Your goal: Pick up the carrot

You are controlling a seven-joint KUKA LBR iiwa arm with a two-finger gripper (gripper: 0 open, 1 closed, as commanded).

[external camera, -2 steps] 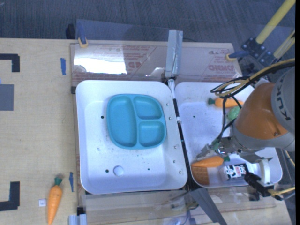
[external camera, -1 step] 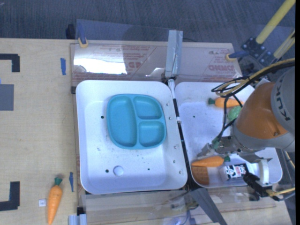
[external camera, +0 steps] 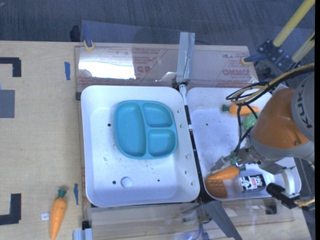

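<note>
Two white bins are sitting side by side; we're lowering the gripper onto the carrot, can't tell the jaws' state, so centring matters.

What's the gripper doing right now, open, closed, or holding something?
Gripper: low in the right bin, at an orange carrot; whether it is open, closed or holding cannot be told.

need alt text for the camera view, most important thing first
A grey arm with an orange band reaches into the right white bin, its gripper low beside an orange toy carrot. The left white bin holds a blue divided plate; a second orange carrot lies on the wooden bench.
</note>
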